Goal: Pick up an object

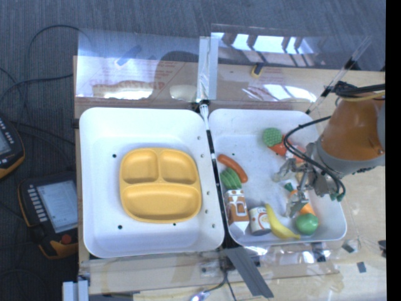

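**Gripper low in the right bin, fingers spread, nothing between them**

The gripper [294, 184] hangs low inside the right bin [250, 121], near its right wall, with the grey arm [354, 133] and its orange band reaching in over that wall. Its metal fingers [283, 170] stand apart, fairly wide, and no object sits between them. Whether the tips touch the bin floor cannot be told.

Just beside the lower finger, toward the bin's near right corner, lies a small orange piece [294, 207] and next to it a green ball [306, 224]. A banana [279, 226] lies along the near wall, touching or almost touching the ball. Left of it stand a small can [257, 220] and a carton [235, 206]. Along the bin's left wall lie a green vegetable [231, 179] and a red sausage [232, 166]. Toward the far side, beside the arm's cables, sits a green, bumpy fruit [272, 136] against an orange-red piece [279, 148].

The left bin [100, 130] carries a yellow divided plate [160, 184] at its middle.
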You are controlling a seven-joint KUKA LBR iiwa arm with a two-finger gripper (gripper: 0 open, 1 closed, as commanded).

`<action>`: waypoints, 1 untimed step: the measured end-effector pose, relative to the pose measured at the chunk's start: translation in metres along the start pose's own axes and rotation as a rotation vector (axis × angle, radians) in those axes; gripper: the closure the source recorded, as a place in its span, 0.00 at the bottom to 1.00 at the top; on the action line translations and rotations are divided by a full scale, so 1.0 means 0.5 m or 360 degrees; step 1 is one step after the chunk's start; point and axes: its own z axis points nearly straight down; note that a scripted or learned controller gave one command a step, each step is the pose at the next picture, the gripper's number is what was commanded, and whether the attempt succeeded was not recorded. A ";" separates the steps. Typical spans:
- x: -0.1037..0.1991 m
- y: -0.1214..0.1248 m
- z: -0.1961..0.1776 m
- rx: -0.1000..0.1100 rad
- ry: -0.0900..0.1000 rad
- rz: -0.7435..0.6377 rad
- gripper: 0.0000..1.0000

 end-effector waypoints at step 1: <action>0.059 -0.052 0.002 0.0005 -0.0026 -0.0070 0.00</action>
